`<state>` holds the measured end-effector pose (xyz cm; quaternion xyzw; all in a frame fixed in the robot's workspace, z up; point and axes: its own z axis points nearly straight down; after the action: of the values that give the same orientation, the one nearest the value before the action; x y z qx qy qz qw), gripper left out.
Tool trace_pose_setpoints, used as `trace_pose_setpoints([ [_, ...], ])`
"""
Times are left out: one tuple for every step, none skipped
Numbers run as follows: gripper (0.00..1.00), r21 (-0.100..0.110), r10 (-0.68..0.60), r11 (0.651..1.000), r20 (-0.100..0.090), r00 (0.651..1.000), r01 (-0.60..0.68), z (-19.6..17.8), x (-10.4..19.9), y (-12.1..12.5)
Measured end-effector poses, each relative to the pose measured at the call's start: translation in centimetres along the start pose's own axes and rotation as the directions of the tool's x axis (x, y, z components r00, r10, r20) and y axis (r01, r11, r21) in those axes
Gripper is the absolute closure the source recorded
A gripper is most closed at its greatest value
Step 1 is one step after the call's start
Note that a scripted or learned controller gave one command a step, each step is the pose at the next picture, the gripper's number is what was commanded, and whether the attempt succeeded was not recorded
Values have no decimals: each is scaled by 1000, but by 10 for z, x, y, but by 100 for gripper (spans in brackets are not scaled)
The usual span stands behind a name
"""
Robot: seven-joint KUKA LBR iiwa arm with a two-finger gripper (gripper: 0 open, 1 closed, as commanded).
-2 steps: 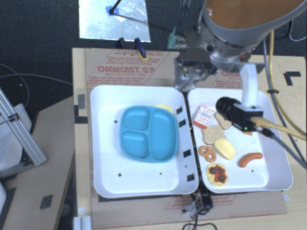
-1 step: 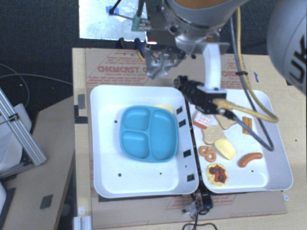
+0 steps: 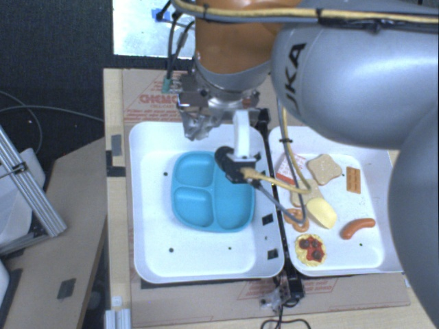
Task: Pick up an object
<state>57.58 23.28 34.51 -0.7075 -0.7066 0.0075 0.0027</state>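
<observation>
My gripper (image 3: 197,127) hangs over the far edge of the left bin (image 3: 154,252), just beyond the far rim of a blue divided plate (image 3: 206,201). The plate lies flat in the middle of that bin. The grey arm with its orange band comes in from the upper right and hides the far part of both bins. Nothing shows held in the gripper. In the right bin (image 3: 370,256) lie toy foods: a toast slice (image 3: 324,168), a yellow piece (image 3: 321,213), a sausage (image 3: 358,228) and a small pizza (image 3: 311,249).
An orange wafer (image 3: 353,180) and a pretzel (image 3: 296,218) also lie in the right bin. A ridge divides the two bins (image 3: 278,232). Cardboard (image 3: 147,98) lies under the bins, and a metal frame (image 3: 27,190) stands at the left.
</observation>
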Motion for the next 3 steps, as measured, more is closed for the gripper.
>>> trace_pose_setpoints([
  [100, -11, -6, 1000, -7, 1000, 6, 14, 2, -55],
  [100, -35, -4, 999, -14, 1000, 4, -162, 0, -4],
  [100, -9, -1, 1000, -5, 1000, 1, -99, -33, -52],
])
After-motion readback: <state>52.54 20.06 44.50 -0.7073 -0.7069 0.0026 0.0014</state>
